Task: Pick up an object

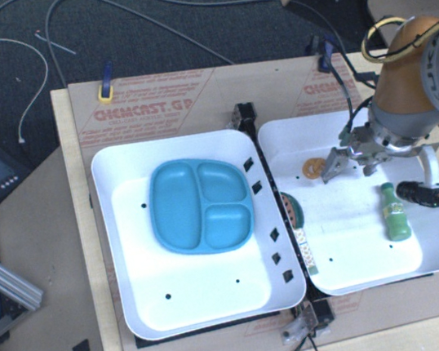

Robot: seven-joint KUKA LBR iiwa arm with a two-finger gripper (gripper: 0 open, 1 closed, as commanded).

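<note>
The camera view is looking down on two white bins sitting side by side on the bench: the left bin [135, 291] is carrying a blue divided plate [201, 205], and the right bin [367, 271] is carrying a small round tan object [313, 169] near its upper left, a green bottle [394, 213] lying toward its right side, and a dark round item [292, 210] tucked against the divider between the bins. The grey arm [421, 64] is reaching in from the right, and its gripper [345, 160] is hanging low over the right bin, just beside the tan object and well apart from the bottle. The likeliest trouble from here is a miss: the tan piece is looking flat and small, so the jaws could be closing over it without catching it, or nudging it toward the bin wall. The bottle, lying on its side, could roll away if clipped. Whether the jaws are apart or together, I cannot tell, and nothing is showing between them
</note>
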